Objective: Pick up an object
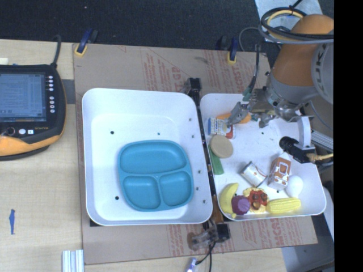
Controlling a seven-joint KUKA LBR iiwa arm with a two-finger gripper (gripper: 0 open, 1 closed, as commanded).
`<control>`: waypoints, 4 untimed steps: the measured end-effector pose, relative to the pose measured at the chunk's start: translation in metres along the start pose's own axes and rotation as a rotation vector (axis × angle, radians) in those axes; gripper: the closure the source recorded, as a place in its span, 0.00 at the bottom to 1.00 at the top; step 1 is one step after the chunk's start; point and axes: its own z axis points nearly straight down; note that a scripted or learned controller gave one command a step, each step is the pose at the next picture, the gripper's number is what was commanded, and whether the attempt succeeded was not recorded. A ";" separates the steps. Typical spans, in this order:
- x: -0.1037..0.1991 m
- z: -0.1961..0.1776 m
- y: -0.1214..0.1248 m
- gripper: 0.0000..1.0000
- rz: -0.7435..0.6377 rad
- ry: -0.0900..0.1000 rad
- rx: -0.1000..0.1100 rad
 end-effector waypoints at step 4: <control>-0.023 0.099 0.046 0.00 -0.002 0.000 -0.001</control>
